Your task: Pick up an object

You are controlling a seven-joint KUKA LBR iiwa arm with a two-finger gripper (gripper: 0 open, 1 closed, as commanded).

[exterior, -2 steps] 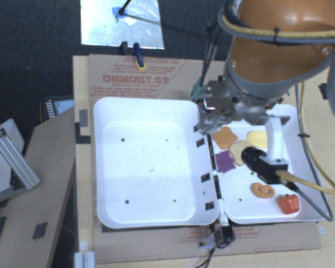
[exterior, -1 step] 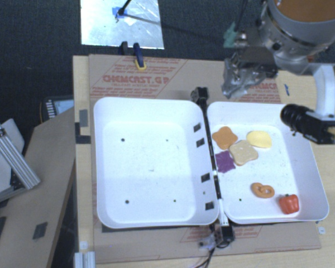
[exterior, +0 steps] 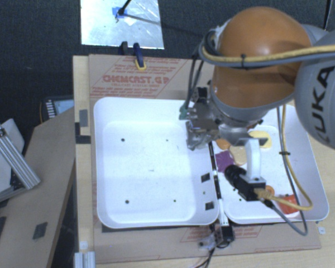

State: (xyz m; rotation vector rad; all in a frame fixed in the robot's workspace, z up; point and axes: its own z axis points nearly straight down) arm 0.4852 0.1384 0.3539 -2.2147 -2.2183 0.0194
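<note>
My gripper [exterior: 194, 134] hangs from the grey arm with its orange band [exterior: 257, 60], low over the right edge of the left bin [exterior: 151, 172], close to the seam between the two bins. Nothing shows in it. In the right bin [exterior: 310, 172], several small things lie partly hidden under the wrist: a yellow piece [exterior: 261, 134], an orange-brown piece [exterior: 222, 144], a purple piece [exterior: 223, 159] and a red-orange piece [exterior: 288, 203] near the front edge.
Both bins rest on a cardboard sheet [exterior: 139, 77] with red print. A blue and yellow clamp [exterior: 137, 56] sits at its back edge, below a shiny foil sheet [exterior: 120, 15]. An aluminium rail [exterior: 11, 155] stands at the far left.
</note>
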